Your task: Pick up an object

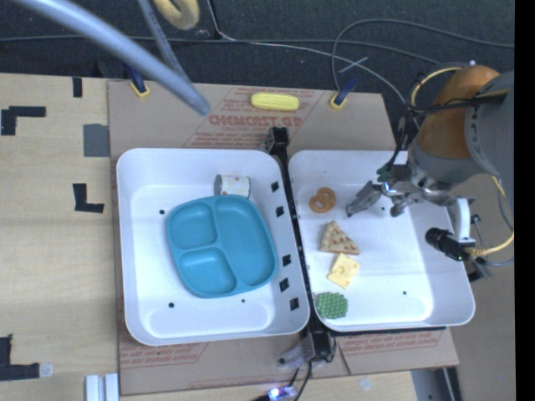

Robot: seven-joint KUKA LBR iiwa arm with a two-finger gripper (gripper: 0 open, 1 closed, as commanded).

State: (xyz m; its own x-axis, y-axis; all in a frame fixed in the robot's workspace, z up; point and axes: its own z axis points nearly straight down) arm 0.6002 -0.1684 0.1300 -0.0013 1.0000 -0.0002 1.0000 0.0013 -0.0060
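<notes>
Overhead, the grey arm [468, 132] with its orange band is reaching in from the right and hanging over the right bin [418, 249], the landmark for all placements below. Its hand [378, 203] is hovering above the bin's upper middle, 2 fingers [361, 200] spreading apart with nothing between them.

Inside the right bin, 4 small food pieces are lying along the left half. A round brown pastry [323, 200] is resting near the upper left, just left of the open fingers and apart from them. Below it, a triangular cracker wedge [338, 240] is lying beside a pale yellow cheese piece [343, 271], the 2 nearly touching. A green leafy piece [332, 306] is sitting near the bin's lower left corner.

Left of the right bin, across the shared black divider [288, 224], the left bin [142, 249] is carrying a blue 3-compartment plate [221, 246] and a small grey and white block [232, 185] just above the plate. Beyond the right bin's upper left corner, a yellow corn cob [274, 101] is lying on the cardboard sheet [234, 119] covering the tabletop [50, 224].
</notes>
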